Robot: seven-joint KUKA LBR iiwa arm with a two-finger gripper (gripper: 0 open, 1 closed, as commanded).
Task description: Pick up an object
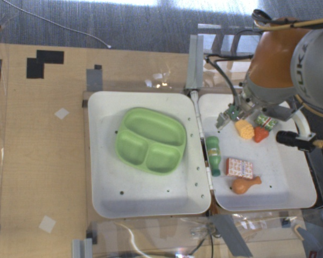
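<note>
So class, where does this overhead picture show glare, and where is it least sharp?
In the camera view, bright light washes out the floor along the top edge, and the clear sheet above the bins glints; the arm at upper right looks soft, while the green plate is crisp.

Two white bins [105,198] sit side by side. One green divided plate [151,140] lies in the left-hand bin. The right-hand bin holds one green bottle [213,155], one patterned box [240,168], one drumstick [244,185], one corn cob [244,129], one red-orange piece [261,135] and one green-and-red item [266,122].
</note>
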